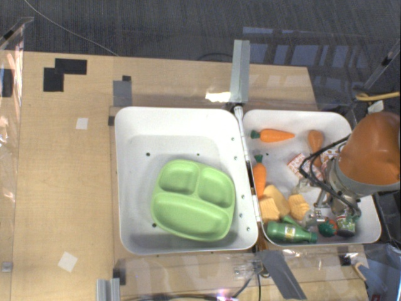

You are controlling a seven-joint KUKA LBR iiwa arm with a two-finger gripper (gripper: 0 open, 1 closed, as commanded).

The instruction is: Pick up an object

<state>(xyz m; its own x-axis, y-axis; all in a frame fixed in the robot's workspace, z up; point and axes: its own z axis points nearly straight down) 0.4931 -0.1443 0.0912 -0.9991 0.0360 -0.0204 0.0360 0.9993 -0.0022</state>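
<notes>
Your gripper (335,215) hangs low over the right bin (366,234), near its front right corner, among crowded toy food. Whether it is wide, narrow or holding anything, you cannot tell. A green bottle (289,232) lies along the front edge, with corn (298,205) and cheese (270,205) just beside. Packed this tightly, a closing grasp could wedge against a neighbour or slip off. The green divided plate (193,199) sits in the left bin (135,168).

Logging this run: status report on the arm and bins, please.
Gripper low in right bin, fingers unclear. Green bottle, corn beside it. Green plate in left bin.
</notes>
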